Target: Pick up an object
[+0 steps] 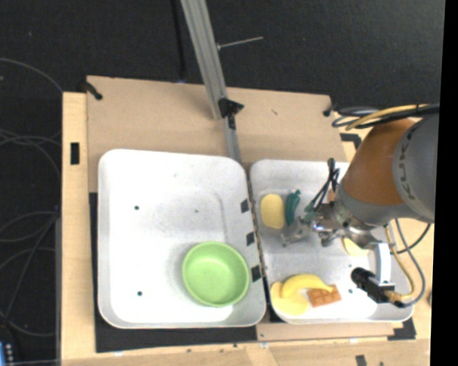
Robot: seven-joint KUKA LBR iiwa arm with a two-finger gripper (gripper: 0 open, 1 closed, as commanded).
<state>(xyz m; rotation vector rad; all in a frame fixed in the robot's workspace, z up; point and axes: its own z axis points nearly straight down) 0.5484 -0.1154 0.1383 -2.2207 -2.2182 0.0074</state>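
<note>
Yellow and rounded, the small object [272,211] is lying in the right bin [290,173], centre-right of the frame, with a teal piece [292,206] touching it. Its long axis is running up-down. It is probably light, smooth and slippery; pinching across its narrow width seems best. The gripper [296,233] is hovering just beside it; its grip state I cannot tell.

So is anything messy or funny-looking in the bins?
Nothing looks spilled or broken. The green bowl sits upright in the left bin. In the right bin a yellow thing lies beside a teal one, and a yellow and orange pile sits near the front. The pincer hangs low there.
</note>
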